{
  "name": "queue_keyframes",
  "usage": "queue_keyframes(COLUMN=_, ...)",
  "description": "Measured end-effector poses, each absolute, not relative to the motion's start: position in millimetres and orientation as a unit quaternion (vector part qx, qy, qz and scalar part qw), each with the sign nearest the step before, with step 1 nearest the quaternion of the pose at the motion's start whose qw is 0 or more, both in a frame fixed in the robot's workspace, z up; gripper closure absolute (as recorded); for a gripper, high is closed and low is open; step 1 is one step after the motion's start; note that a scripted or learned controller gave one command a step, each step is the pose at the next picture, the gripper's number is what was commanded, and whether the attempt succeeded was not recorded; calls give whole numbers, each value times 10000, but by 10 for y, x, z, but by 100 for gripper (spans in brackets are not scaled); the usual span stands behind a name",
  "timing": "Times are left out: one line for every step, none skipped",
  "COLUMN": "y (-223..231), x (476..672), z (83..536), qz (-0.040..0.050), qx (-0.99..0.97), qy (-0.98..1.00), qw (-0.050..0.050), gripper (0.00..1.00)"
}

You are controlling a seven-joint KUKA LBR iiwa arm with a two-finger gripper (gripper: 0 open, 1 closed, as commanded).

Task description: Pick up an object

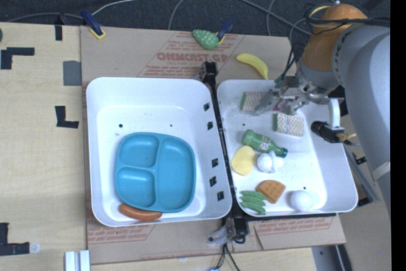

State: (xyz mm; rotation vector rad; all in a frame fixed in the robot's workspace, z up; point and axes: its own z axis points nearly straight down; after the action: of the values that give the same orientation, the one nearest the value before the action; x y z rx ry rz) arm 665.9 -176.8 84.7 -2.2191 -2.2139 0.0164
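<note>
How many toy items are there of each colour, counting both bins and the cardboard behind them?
Blue: 1, the divided plate
Orange: 2, sausage, waffle piece
Green: 3, bottle, pea pods, leafy piece
Yellow: 2, banana, lemon-like piece
White: 2, egg, small piece
Speckled blocks: 2
Total: 12

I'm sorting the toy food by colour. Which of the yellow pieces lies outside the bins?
The banana, lying on the cardboard just above the right bin. The other yellow piece, the rounded lemon-like one, sits inside that bin beside the green bottle.
</note>
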Motion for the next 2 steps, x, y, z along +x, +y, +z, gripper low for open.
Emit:
queue_keyframes(y=-2113, x=6660, z=840, qz=34, qx=-7068, qy=-7074, qw=105, gripper=0)
queue_keyframes(y=-1693, x=6676, z=854, qz=25, qx=-7064, qy=-7078, qw=17, gripper=0)
